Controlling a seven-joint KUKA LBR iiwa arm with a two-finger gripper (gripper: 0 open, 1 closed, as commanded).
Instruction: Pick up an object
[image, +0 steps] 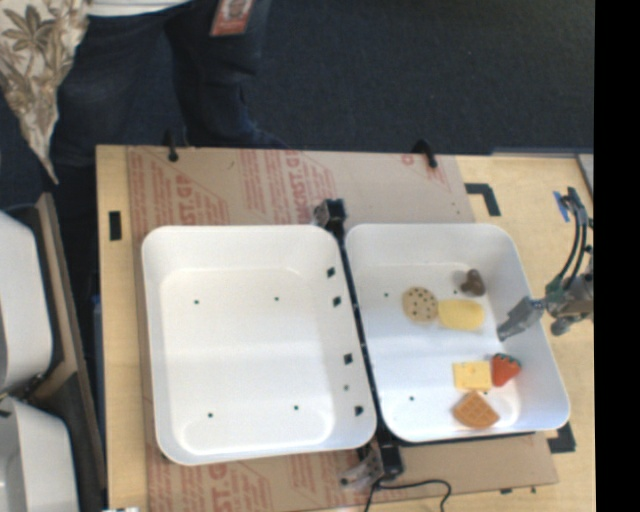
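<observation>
Strawberry (506, 369) lies just below the gripper (522, 318); whether that is open, I cannot tell. Better to descend squarely, avoiding the cheese (472, 375) beside it.

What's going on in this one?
A robot arm reaches in from the right, its gripper over the right bin's right edge. It holds nothing that can be seen. Six small food items lie in that bin: a cookie, a yellow piece, a small brown lump, a yellow square, a strawberry and a waffle. The gripper sits nearest the yellow piece and the strawberry. The left bin sits beside it.
</observation>
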